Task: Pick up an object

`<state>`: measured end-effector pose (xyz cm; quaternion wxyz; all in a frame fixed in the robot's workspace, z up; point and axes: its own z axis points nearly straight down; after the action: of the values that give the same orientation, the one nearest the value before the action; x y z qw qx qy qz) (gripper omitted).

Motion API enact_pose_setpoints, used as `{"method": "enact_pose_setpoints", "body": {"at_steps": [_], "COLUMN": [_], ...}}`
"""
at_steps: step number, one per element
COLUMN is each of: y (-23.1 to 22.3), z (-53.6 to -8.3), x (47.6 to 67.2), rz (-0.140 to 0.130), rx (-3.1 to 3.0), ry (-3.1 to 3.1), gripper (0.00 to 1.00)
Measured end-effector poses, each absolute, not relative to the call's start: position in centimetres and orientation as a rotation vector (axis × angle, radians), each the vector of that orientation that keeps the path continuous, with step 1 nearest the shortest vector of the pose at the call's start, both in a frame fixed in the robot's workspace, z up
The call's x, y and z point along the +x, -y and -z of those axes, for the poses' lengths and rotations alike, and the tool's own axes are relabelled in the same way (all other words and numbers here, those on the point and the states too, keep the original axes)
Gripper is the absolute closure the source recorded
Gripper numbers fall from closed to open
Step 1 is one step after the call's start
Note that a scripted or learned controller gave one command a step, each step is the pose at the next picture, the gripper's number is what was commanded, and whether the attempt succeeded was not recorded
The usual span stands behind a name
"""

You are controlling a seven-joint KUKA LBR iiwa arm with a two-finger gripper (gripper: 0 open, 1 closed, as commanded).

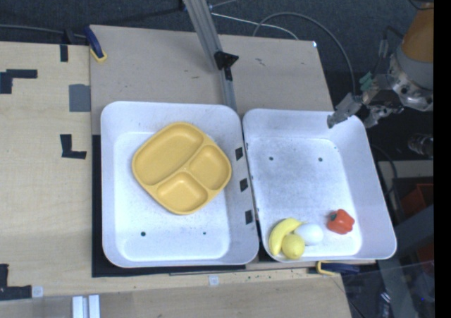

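Nothing has been picked up yet, as far as I can judge: the gripper (pixel 350 111) hangs at the far right corner of the right bin (pixel 296 161), up near its rim and well apart from anything it could take, and there is nothing between its fingers. Those fingers look spread a little, one dark tip poking out over the bin's edge (they are small from where I stand, but I would call them apart). So the whole job is left to do: move over a thing, come down, close, lift. The likely candidates sit bunched in the near corner of the right bin: one yellow banana (pixel 280 233), one small yellow lemon (pixel 294 246) touching it, one white egg (pixel 310 233) just beside those, and one red pepper (pixel 340 221) a little off to the right. That makes four small things there. The left bin (pixel 120 239) carries a single yellow divided plate (pixel 181 167) with three compartments. Two bins, one arm, one gripper.
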<state>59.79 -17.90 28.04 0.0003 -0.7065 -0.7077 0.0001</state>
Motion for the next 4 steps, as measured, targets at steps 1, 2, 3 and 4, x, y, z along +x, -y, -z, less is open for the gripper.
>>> {"method": "enact_pose_setpoints", "body": {"at_steps": [1,2,3,4], "y": [17.9,18.1,18.4,18.5], "z": [-28.0,-22.2,-17.7,-13.2], "x": [59.8,60.6,60.9,60.4], "rz": [-0.001,-0.008,-0.007,-0.008], "rx": [-2.219,-2.216,-2.217,-2.216], "ry": [2.223,2.220,2.222,2.220], "gripper": [0.00,0.00,0.00,0.00]}}
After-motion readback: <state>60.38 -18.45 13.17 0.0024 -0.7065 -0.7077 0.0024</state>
